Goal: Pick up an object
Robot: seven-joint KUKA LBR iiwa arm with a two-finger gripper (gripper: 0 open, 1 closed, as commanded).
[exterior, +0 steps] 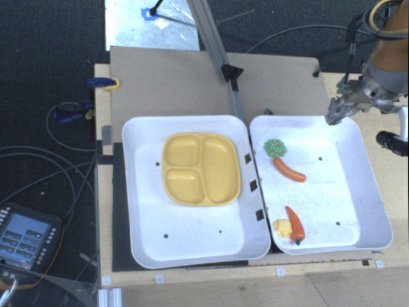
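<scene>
- Bins sit side by side on the bench: a left bin (137,235) and a right bin (367,190), both shallow and white, their inner rims nearly touching along the middle.
- A yellow divided plate (201,169) lies flat in the upper middle of the left bin, with three compartments, two smaller ones on its left half and one longer one on its right.
- A small green broccoli piece (275,148) rests in the upper left part of the right bin.
- Just below and to the right of the broccoli lies an orange sausage (290,170), slanted, its upper end close to the broccoli.
- Near the lower left corner of the right bin lies a red-orange carrot (294,225), pointing up and slightly left, with a pale yellow lump (282,226) pressed against its left side.
- The gripper (335,117) hangs at the upper right corner of the right bin, over its far rim, well apart from all four pieces of toy food.
- Whether the gripper's tips are spread or pressed together cannot be told from this angle; nothing is visible between them.
- The arm's orange band (390,59) sits above the wrist at the right edge of the view.
- A slanted metal pole (211,27) crosses the bench from the top of the view, ending just above the gap between the bins.
- A handheld control pendant (25,235) lies on the dark floor at lower left, among loose cables.
</scene>
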